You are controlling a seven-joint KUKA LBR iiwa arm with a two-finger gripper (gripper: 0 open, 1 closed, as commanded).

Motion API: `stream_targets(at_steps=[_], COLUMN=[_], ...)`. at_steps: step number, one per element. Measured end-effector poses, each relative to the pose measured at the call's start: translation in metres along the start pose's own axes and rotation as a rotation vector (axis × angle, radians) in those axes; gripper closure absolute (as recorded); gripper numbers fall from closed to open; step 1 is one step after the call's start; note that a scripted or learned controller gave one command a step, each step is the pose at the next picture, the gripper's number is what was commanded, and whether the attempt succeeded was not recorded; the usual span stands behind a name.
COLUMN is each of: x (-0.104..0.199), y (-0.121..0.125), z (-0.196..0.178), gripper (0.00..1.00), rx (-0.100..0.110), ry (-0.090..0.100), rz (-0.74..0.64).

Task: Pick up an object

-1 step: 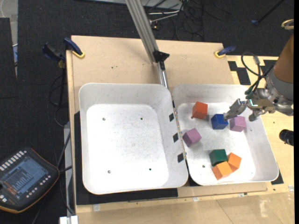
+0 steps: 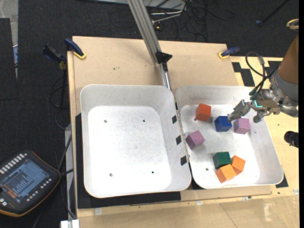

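Over the right bin (image 2: 266, 148), we are hovering our gripper (image 2: 236, 114) just beside the blue cube (image 2: 222, 123), fingers looking slightly parted and gripping nothing, presumably lining up a grasp, with the purple cube (image 2: 242, 126) just beyond.

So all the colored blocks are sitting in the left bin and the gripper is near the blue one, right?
Not quite. The camera view shows the blocks in the right bin, not the left. The rest holds: the gripper is near the blue block.
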State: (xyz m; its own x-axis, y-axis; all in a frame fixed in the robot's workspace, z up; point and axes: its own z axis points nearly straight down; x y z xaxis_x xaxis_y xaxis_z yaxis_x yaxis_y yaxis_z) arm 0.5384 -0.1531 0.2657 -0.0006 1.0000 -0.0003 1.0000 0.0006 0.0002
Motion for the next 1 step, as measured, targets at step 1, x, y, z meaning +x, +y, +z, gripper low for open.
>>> stream_targets(at_steps=[1], x=[-0.0049], y=[-0.0045], z=[0.0454], gripper=[0.0], rx=[0.005], ry=[0.001], rz=[0.002])
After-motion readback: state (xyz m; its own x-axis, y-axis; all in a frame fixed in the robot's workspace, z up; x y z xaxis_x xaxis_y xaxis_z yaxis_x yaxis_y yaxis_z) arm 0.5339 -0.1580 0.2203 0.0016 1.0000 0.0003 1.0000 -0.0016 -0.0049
